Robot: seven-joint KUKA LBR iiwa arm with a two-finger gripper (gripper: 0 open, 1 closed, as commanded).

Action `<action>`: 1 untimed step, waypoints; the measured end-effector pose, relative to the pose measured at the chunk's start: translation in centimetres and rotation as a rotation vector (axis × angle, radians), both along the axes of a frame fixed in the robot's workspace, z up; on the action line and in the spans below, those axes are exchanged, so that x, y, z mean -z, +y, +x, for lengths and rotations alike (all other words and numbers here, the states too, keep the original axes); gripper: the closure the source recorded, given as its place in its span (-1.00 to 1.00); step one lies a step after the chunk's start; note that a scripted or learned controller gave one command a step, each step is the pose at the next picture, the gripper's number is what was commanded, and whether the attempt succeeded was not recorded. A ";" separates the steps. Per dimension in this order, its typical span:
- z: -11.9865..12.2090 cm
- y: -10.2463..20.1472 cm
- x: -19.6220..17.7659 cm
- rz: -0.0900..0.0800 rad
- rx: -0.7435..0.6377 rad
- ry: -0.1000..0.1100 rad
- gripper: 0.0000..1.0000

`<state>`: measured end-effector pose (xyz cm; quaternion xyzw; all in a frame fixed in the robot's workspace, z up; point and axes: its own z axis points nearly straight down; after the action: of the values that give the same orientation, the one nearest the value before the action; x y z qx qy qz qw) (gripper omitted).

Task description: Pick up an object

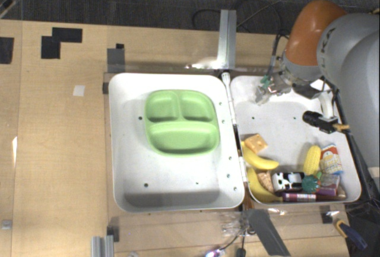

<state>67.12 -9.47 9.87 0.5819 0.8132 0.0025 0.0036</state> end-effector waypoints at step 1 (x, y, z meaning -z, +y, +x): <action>0.0 0.7 -2.1 0.001 0.109 0.000 1.00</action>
<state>67.08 -8.79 12.02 0.6254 0.7803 0.0025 0.0033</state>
